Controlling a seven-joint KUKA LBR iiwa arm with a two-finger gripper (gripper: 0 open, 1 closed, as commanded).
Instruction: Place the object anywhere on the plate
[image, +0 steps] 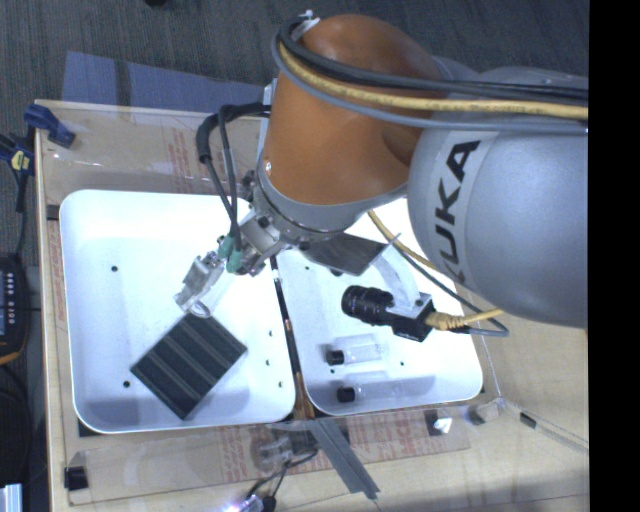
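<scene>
A dark ribbed square plate (190, 365) lies flat in the front part of the left bin (90, 300). My gripper (199, 287) hangs over the left bin, just above the plate's far corner, at the end of the big orange and grey arm. I see nothing clearly held at its tip. A small clear object (357, 352) lies in the right bin (450, 385), and a small black piece (345, 394) sits just in front of it.
A black cylindrical part with a yellow cable (385, 308) hangs from the arm over the right bin. The arm's bulk hides the back of the right bin. The ridge between the bins (287, 340) runs right of the plate.
</scene>
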